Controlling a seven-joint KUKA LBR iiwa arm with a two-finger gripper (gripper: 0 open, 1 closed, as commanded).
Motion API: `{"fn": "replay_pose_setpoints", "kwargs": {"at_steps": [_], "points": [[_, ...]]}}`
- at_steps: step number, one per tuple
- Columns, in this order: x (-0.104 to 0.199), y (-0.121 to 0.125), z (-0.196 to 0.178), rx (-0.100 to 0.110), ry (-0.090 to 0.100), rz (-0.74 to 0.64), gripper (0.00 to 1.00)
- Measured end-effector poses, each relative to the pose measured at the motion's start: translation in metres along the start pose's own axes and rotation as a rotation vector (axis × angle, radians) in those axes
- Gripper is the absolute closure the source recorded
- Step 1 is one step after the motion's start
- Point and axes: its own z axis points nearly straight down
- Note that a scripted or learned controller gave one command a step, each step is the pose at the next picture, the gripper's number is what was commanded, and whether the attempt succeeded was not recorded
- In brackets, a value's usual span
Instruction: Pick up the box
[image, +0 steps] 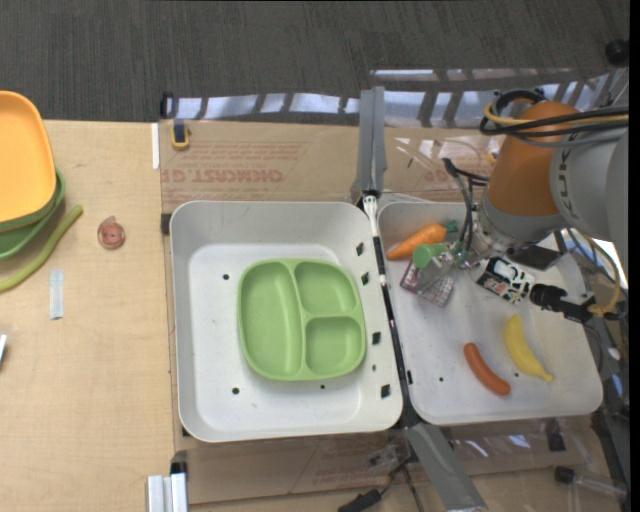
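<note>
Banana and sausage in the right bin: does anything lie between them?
No. In the camera view, only bare white bin floor separates the banana from the sausage.

1. I see the grey arm with its orange band (525, 170) reaching into the right white bin (560, 400).
2. Its gripper (455, 255) is low beside the small patterned box (432, 283) and an orange carrot (418, 241).
3. A yellow banana (525, 348) and a red sausage (486, 368) lie nearby.
4. The left white bin (200, 380) holds a green divided plate (300, 318).
</note>
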Motion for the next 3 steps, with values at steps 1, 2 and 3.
{"fn": "replay_pose_setpoints", "kwargs": {"at_steps": [1,2,3], "points": [[-0.0005,0.0071,0.0003,-0.001,0.005,0.15,0.0],[-0.0021,0.0096,-0.0009,-0.011,-0.004,0.056,0.0],[0.0032,0.0012,0.0034,-0.007,-0.001,-0.125,0.0]]}}
